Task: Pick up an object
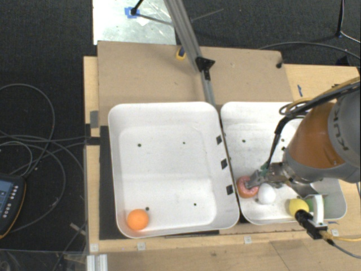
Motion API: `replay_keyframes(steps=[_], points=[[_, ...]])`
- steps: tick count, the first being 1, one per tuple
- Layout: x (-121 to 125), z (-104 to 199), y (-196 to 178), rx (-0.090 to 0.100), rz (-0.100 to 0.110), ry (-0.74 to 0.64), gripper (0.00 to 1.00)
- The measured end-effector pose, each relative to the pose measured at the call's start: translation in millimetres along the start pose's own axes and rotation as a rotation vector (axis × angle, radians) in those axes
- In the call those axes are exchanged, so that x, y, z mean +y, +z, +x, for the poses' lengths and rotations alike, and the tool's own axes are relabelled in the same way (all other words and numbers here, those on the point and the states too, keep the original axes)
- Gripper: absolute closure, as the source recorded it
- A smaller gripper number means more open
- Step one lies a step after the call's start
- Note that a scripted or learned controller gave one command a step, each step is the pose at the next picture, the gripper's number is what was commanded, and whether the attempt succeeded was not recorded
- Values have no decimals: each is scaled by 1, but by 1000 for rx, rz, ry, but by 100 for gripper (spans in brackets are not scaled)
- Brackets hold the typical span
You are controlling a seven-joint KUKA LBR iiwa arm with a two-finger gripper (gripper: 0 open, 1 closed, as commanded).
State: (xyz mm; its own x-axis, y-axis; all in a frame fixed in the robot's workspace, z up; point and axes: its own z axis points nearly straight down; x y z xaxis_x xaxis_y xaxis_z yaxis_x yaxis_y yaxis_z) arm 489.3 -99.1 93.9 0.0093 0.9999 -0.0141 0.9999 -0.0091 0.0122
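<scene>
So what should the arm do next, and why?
Probably ease straight down a little. The gripper sits low in the right bin, right at the pink ring with the white ball beside it, and nothing looks lifted yet. Whether it grips anything is unclear from here.

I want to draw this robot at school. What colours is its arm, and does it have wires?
The arm is fat and round, grey with a big orange band above the wrist and dark letters on the grey part. Thin black cables loop along it down to the gripper, which is small, dark grey metal.
</scene>
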Motion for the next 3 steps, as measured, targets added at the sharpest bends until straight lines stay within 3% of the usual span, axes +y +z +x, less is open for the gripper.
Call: replay_keyframes(steps=[1, 2, 3], points=[[1, 0, -11, -1, -3, -1, 100], [6, -5, -55, 13, 7, -12, 100], [18, -1, -111, 13, 4, -15, 100]])
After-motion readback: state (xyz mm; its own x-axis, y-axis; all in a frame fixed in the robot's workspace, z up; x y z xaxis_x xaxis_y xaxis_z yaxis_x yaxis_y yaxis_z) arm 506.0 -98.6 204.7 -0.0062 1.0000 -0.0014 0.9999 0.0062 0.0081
